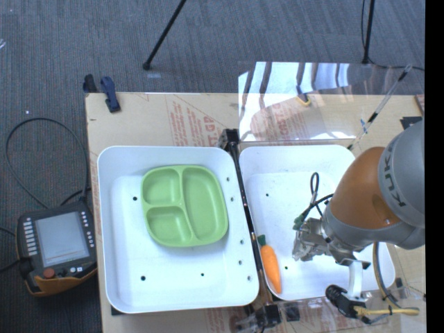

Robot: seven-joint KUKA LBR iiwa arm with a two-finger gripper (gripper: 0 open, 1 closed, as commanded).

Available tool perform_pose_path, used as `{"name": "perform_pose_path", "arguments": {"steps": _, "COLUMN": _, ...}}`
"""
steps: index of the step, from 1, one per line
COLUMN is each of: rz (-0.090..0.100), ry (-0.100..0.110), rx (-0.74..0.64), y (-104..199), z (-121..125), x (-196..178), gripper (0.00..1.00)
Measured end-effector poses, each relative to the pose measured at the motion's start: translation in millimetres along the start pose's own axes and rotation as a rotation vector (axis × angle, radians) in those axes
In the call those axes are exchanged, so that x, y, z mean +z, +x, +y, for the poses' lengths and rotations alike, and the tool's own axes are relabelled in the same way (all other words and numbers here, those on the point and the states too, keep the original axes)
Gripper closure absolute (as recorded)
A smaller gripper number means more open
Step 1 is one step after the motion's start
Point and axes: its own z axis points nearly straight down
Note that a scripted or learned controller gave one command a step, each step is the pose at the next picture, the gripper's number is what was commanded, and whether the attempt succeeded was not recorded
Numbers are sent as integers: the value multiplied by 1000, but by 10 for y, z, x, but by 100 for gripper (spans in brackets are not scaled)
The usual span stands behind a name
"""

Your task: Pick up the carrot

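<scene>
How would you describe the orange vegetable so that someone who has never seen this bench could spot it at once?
Start at the right-hand shallow white bin, the one the grey and orange arm reaches into. Follow its left wall down to the near corner: the small orange carrot with a green top lies there, leafy end pointing away. It is the bin's one loose object, left of the tool.

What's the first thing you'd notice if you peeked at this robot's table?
Probably the big grey and orange robot arm leaning over the right white bin, its pincer just right of a little orange carrot lying near the bin's front left corner. Next, the bright green divided plate in the left white bin.
</scene>
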Motion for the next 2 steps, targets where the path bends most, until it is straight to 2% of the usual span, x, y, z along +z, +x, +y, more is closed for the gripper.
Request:
{"name": "perform_pose_path", "arguments": {"steps": 1, "rz": 0, "ry": 0, "rx": 2, "y": -1, "z": -1, "x": 2, "gripper": 0}}
{"name": "perform_pose_path", "arguments": {"steps": 2, "rz": 3, "ry": 0, "rx": 675, "y": 10, "z": 8, "x": 180, "gripper": 0}}
